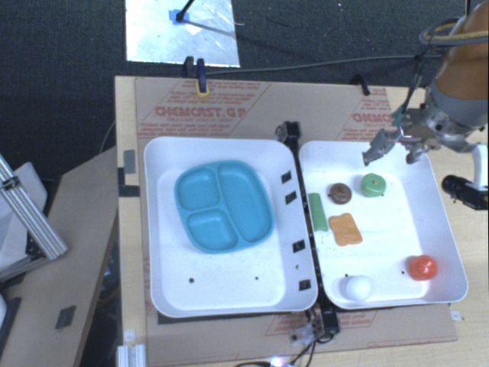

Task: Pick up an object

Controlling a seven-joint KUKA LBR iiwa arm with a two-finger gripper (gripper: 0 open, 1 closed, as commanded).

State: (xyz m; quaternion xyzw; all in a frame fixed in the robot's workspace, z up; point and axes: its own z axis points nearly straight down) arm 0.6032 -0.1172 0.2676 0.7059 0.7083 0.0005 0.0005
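From above, the gripper point(393, 145) hangs over the far edge of the right bin point(439, 228), its two grey fingers spread apart with nothing between them. The nearest pieces lie just beyond the fingertips toward the camera: a green round object point(373, 184) and, beside it to the left, a brown round object point(339, 193), neither touched. Further in the same bin lie a green stick point(317, 212) along the left wall, an orange flat piece point(346, 229) next to it, a white ball point(357, 287) at the near rim and a red ball point(421, 267) by the right near corner. The left bin point(164, 281) holds a blue divided plate point(224, 205). The arm's upper part is cut off at the frame's right edge, and the small toys are too blurred to name exactly.
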